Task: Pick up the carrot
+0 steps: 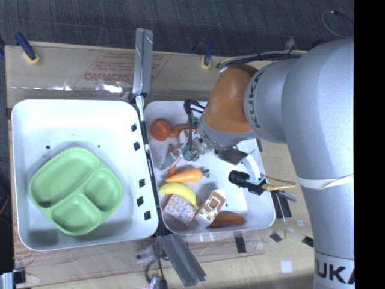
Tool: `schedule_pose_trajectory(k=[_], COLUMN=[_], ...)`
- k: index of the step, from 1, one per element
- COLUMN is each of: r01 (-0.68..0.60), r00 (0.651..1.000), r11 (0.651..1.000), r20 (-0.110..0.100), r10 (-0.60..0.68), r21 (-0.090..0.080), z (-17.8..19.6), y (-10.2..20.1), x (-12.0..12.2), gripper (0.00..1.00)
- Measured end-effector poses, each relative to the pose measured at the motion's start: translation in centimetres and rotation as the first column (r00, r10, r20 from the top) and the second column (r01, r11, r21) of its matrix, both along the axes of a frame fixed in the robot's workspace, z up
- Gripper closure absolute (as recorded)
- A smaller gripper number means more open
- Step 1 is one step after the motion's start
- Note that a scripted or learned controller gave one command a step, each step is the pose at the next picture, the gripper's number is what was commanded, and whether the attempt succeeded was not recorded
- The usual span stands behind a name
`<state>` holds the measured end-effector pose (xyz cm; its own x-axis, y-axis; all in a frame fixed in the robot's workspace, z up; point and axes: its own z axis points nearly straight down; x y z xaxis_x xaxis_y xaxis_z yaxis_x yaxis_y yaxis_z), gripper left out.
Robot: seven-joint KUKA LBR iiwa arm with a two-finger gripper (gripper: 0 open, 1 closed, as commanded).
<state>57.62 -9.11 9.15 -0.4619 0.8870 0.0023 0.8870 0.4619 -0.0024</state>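
Your small orange carrot with its green stub point(184, 175) lies mid right white bin point(264, 218), touching the yellow banana point(178, 191) below. The gripper point(187, 152) hovers just above it; whether it's parted, you cannot tell. Risk: snagging that banana instead.

The grey arm point(319, 137) enters from the right of the camera view as a thick trunk that rises along that side and bends over toward the left. Its orange band point(228, 104) sits above the wrist, facing the camera as a rounded dome. Below the band the wrist points steeply downward, and the hand point(187, 151) hangs beneath it, small and dark, partly hidden by the wrist. Its state is not readable from here.
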Motion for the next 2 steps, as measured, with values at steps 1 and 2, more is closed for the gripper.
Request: schedule_pose_trajectory(k=[1, 2], r01=[-0.003, -0.009], r00=[1.0, 1.0], r11=[1.0, 1.0], r20=[0.003, 0.003], r10=[0.003, 0.009], r21=[-0.001, -0.001], z=[1.1, 2.1], y=[0.0, 0.0], x=[0.1, 0.2], gripper=[1.0, 1.0])
